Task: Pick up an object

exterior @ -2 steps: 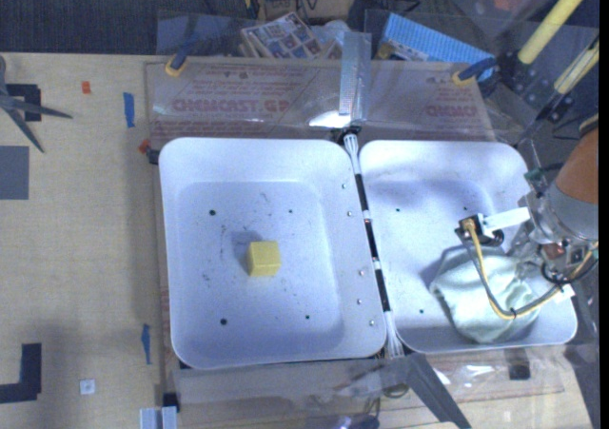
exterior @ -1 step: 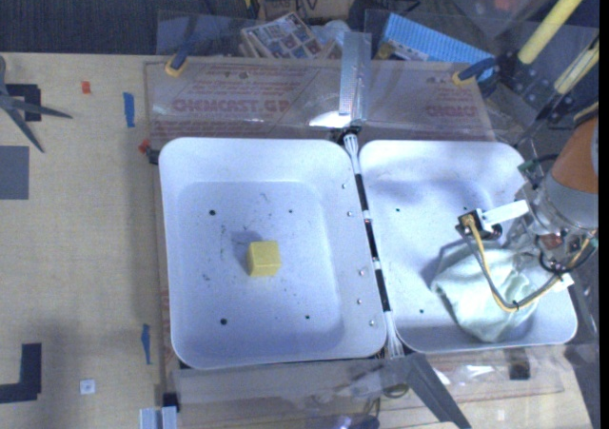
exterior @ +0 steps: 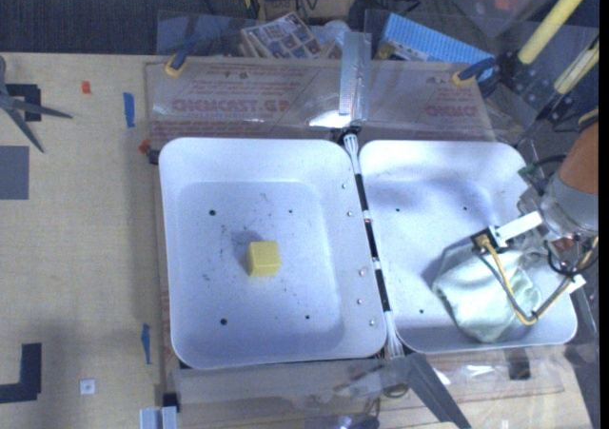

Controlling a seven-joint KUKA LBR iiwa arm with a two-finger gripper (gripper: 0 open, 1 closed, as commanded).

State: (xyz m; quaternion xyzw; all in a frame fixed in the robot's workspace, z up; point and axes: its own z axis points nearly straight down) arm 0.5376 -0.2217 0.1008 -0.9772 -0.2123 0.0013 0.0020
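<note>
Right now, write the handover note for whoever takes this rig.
Gripper: low in the right bin, over a crumpled pale cloth; whether it grips anything cannot be told.
Yellow block: lying alone in the left bin, untouched.
Done: arm brought down to the cloth.
Left: nothing is visibly lifted yet; confirm a grasp and raise an object.

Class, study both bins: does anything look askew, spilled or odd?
Nothing looks spilled or damaged. A yellow block sits slightly askew in the left bin; a crumpled pale cloth lies in the right bin.
</note>
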